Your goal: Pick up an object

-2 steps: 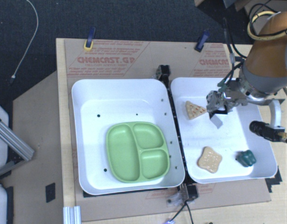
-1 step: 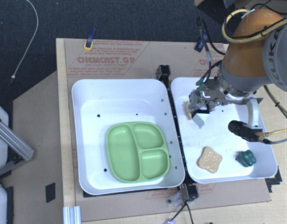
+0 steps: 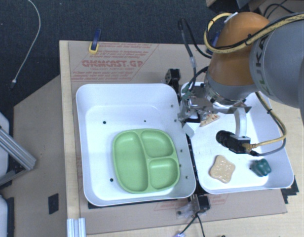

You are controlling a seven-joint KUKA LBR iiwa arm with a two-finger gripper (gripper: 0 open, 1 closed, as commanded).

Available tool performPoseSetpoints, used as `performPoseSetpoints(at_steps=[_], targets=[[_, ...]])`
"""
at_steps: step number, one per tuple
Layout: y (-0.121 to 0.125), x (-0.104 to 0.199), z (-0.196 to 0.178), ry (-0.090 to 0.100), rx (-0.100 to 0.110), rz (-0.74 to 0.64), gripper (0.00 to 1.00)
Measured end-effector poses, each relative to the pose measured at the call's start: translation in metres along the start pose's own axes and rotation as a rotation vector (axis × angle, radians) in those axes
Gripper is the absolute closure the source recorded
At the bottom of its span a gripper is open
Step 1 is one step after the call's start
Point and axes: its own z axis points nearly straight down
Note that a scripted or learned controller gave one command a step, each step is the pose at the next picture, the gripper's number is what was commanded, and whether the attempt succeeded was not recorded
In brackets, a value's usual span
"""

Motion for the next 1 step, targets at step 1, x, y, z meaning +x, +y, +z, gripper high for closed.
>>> performPoseSetpoints(at_steps=[1], targets=[[-0.0045,0.0498,-0.0056,-0.001,-0.004,0.001,1.00]])
